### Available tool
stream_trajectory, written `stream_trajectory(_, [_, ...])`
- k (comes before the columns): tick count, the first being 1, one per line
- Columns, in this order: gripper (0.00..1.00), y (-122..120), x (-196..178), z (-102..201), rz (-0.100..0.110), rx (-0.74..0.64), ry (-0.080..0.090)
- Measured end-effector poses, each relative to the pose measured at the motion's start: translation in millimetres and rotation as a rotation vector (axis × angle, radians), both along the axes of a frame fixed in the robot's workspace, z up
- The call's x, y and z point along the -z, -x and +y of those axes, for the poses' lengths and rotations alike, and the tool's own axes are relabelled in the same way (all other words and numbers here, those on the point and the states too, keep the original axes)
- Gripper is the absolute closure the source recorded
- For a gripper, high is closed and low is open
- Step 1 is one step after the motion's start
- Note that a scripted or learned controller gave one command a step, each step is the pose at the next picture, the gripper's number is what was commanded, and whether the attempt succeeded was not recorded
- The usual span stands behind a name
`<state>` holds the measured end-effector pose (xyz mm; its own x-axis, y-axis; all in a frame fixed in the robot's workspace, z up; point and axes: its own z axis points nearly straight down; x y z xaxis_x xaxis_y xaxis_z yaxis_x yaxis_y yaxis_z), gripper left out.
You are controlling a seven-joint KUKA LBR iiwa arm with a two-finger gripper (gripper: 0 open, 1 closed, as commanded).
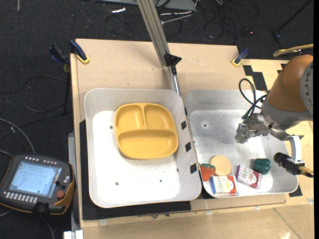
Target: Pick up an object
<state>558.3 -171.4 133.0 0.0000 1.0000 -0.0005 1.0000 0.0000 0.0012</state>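
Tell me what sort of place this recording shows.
Probably a robotics lab test bench: a teach pendant lies beside the bench, loose cables run over the dark floor, and clamps hold the wooden board under two white bins.

The arm [294, 91] is cut off by the frame's edge at three o'clock — its base is out of sight. The gripper [242, 133] is too small and blurred to tell how it is set. At five o'clock in the right bin [219, 108], the print on two small cartons [223, 184] [248, 176] is unreadable. The handheld screen [35, 180] at eight o'clock shows text too tiny to make out.
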Motion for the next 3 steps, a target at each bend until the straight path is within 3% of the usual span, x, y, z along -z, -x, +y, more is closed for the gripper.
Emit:
stream_trajectory(2, [1.0,1,-98,4,-0.005,-0.003,0.002])
stream_trajectory(3, [1.0,-5,-107,65,-0.002,-0.009,-0.002])
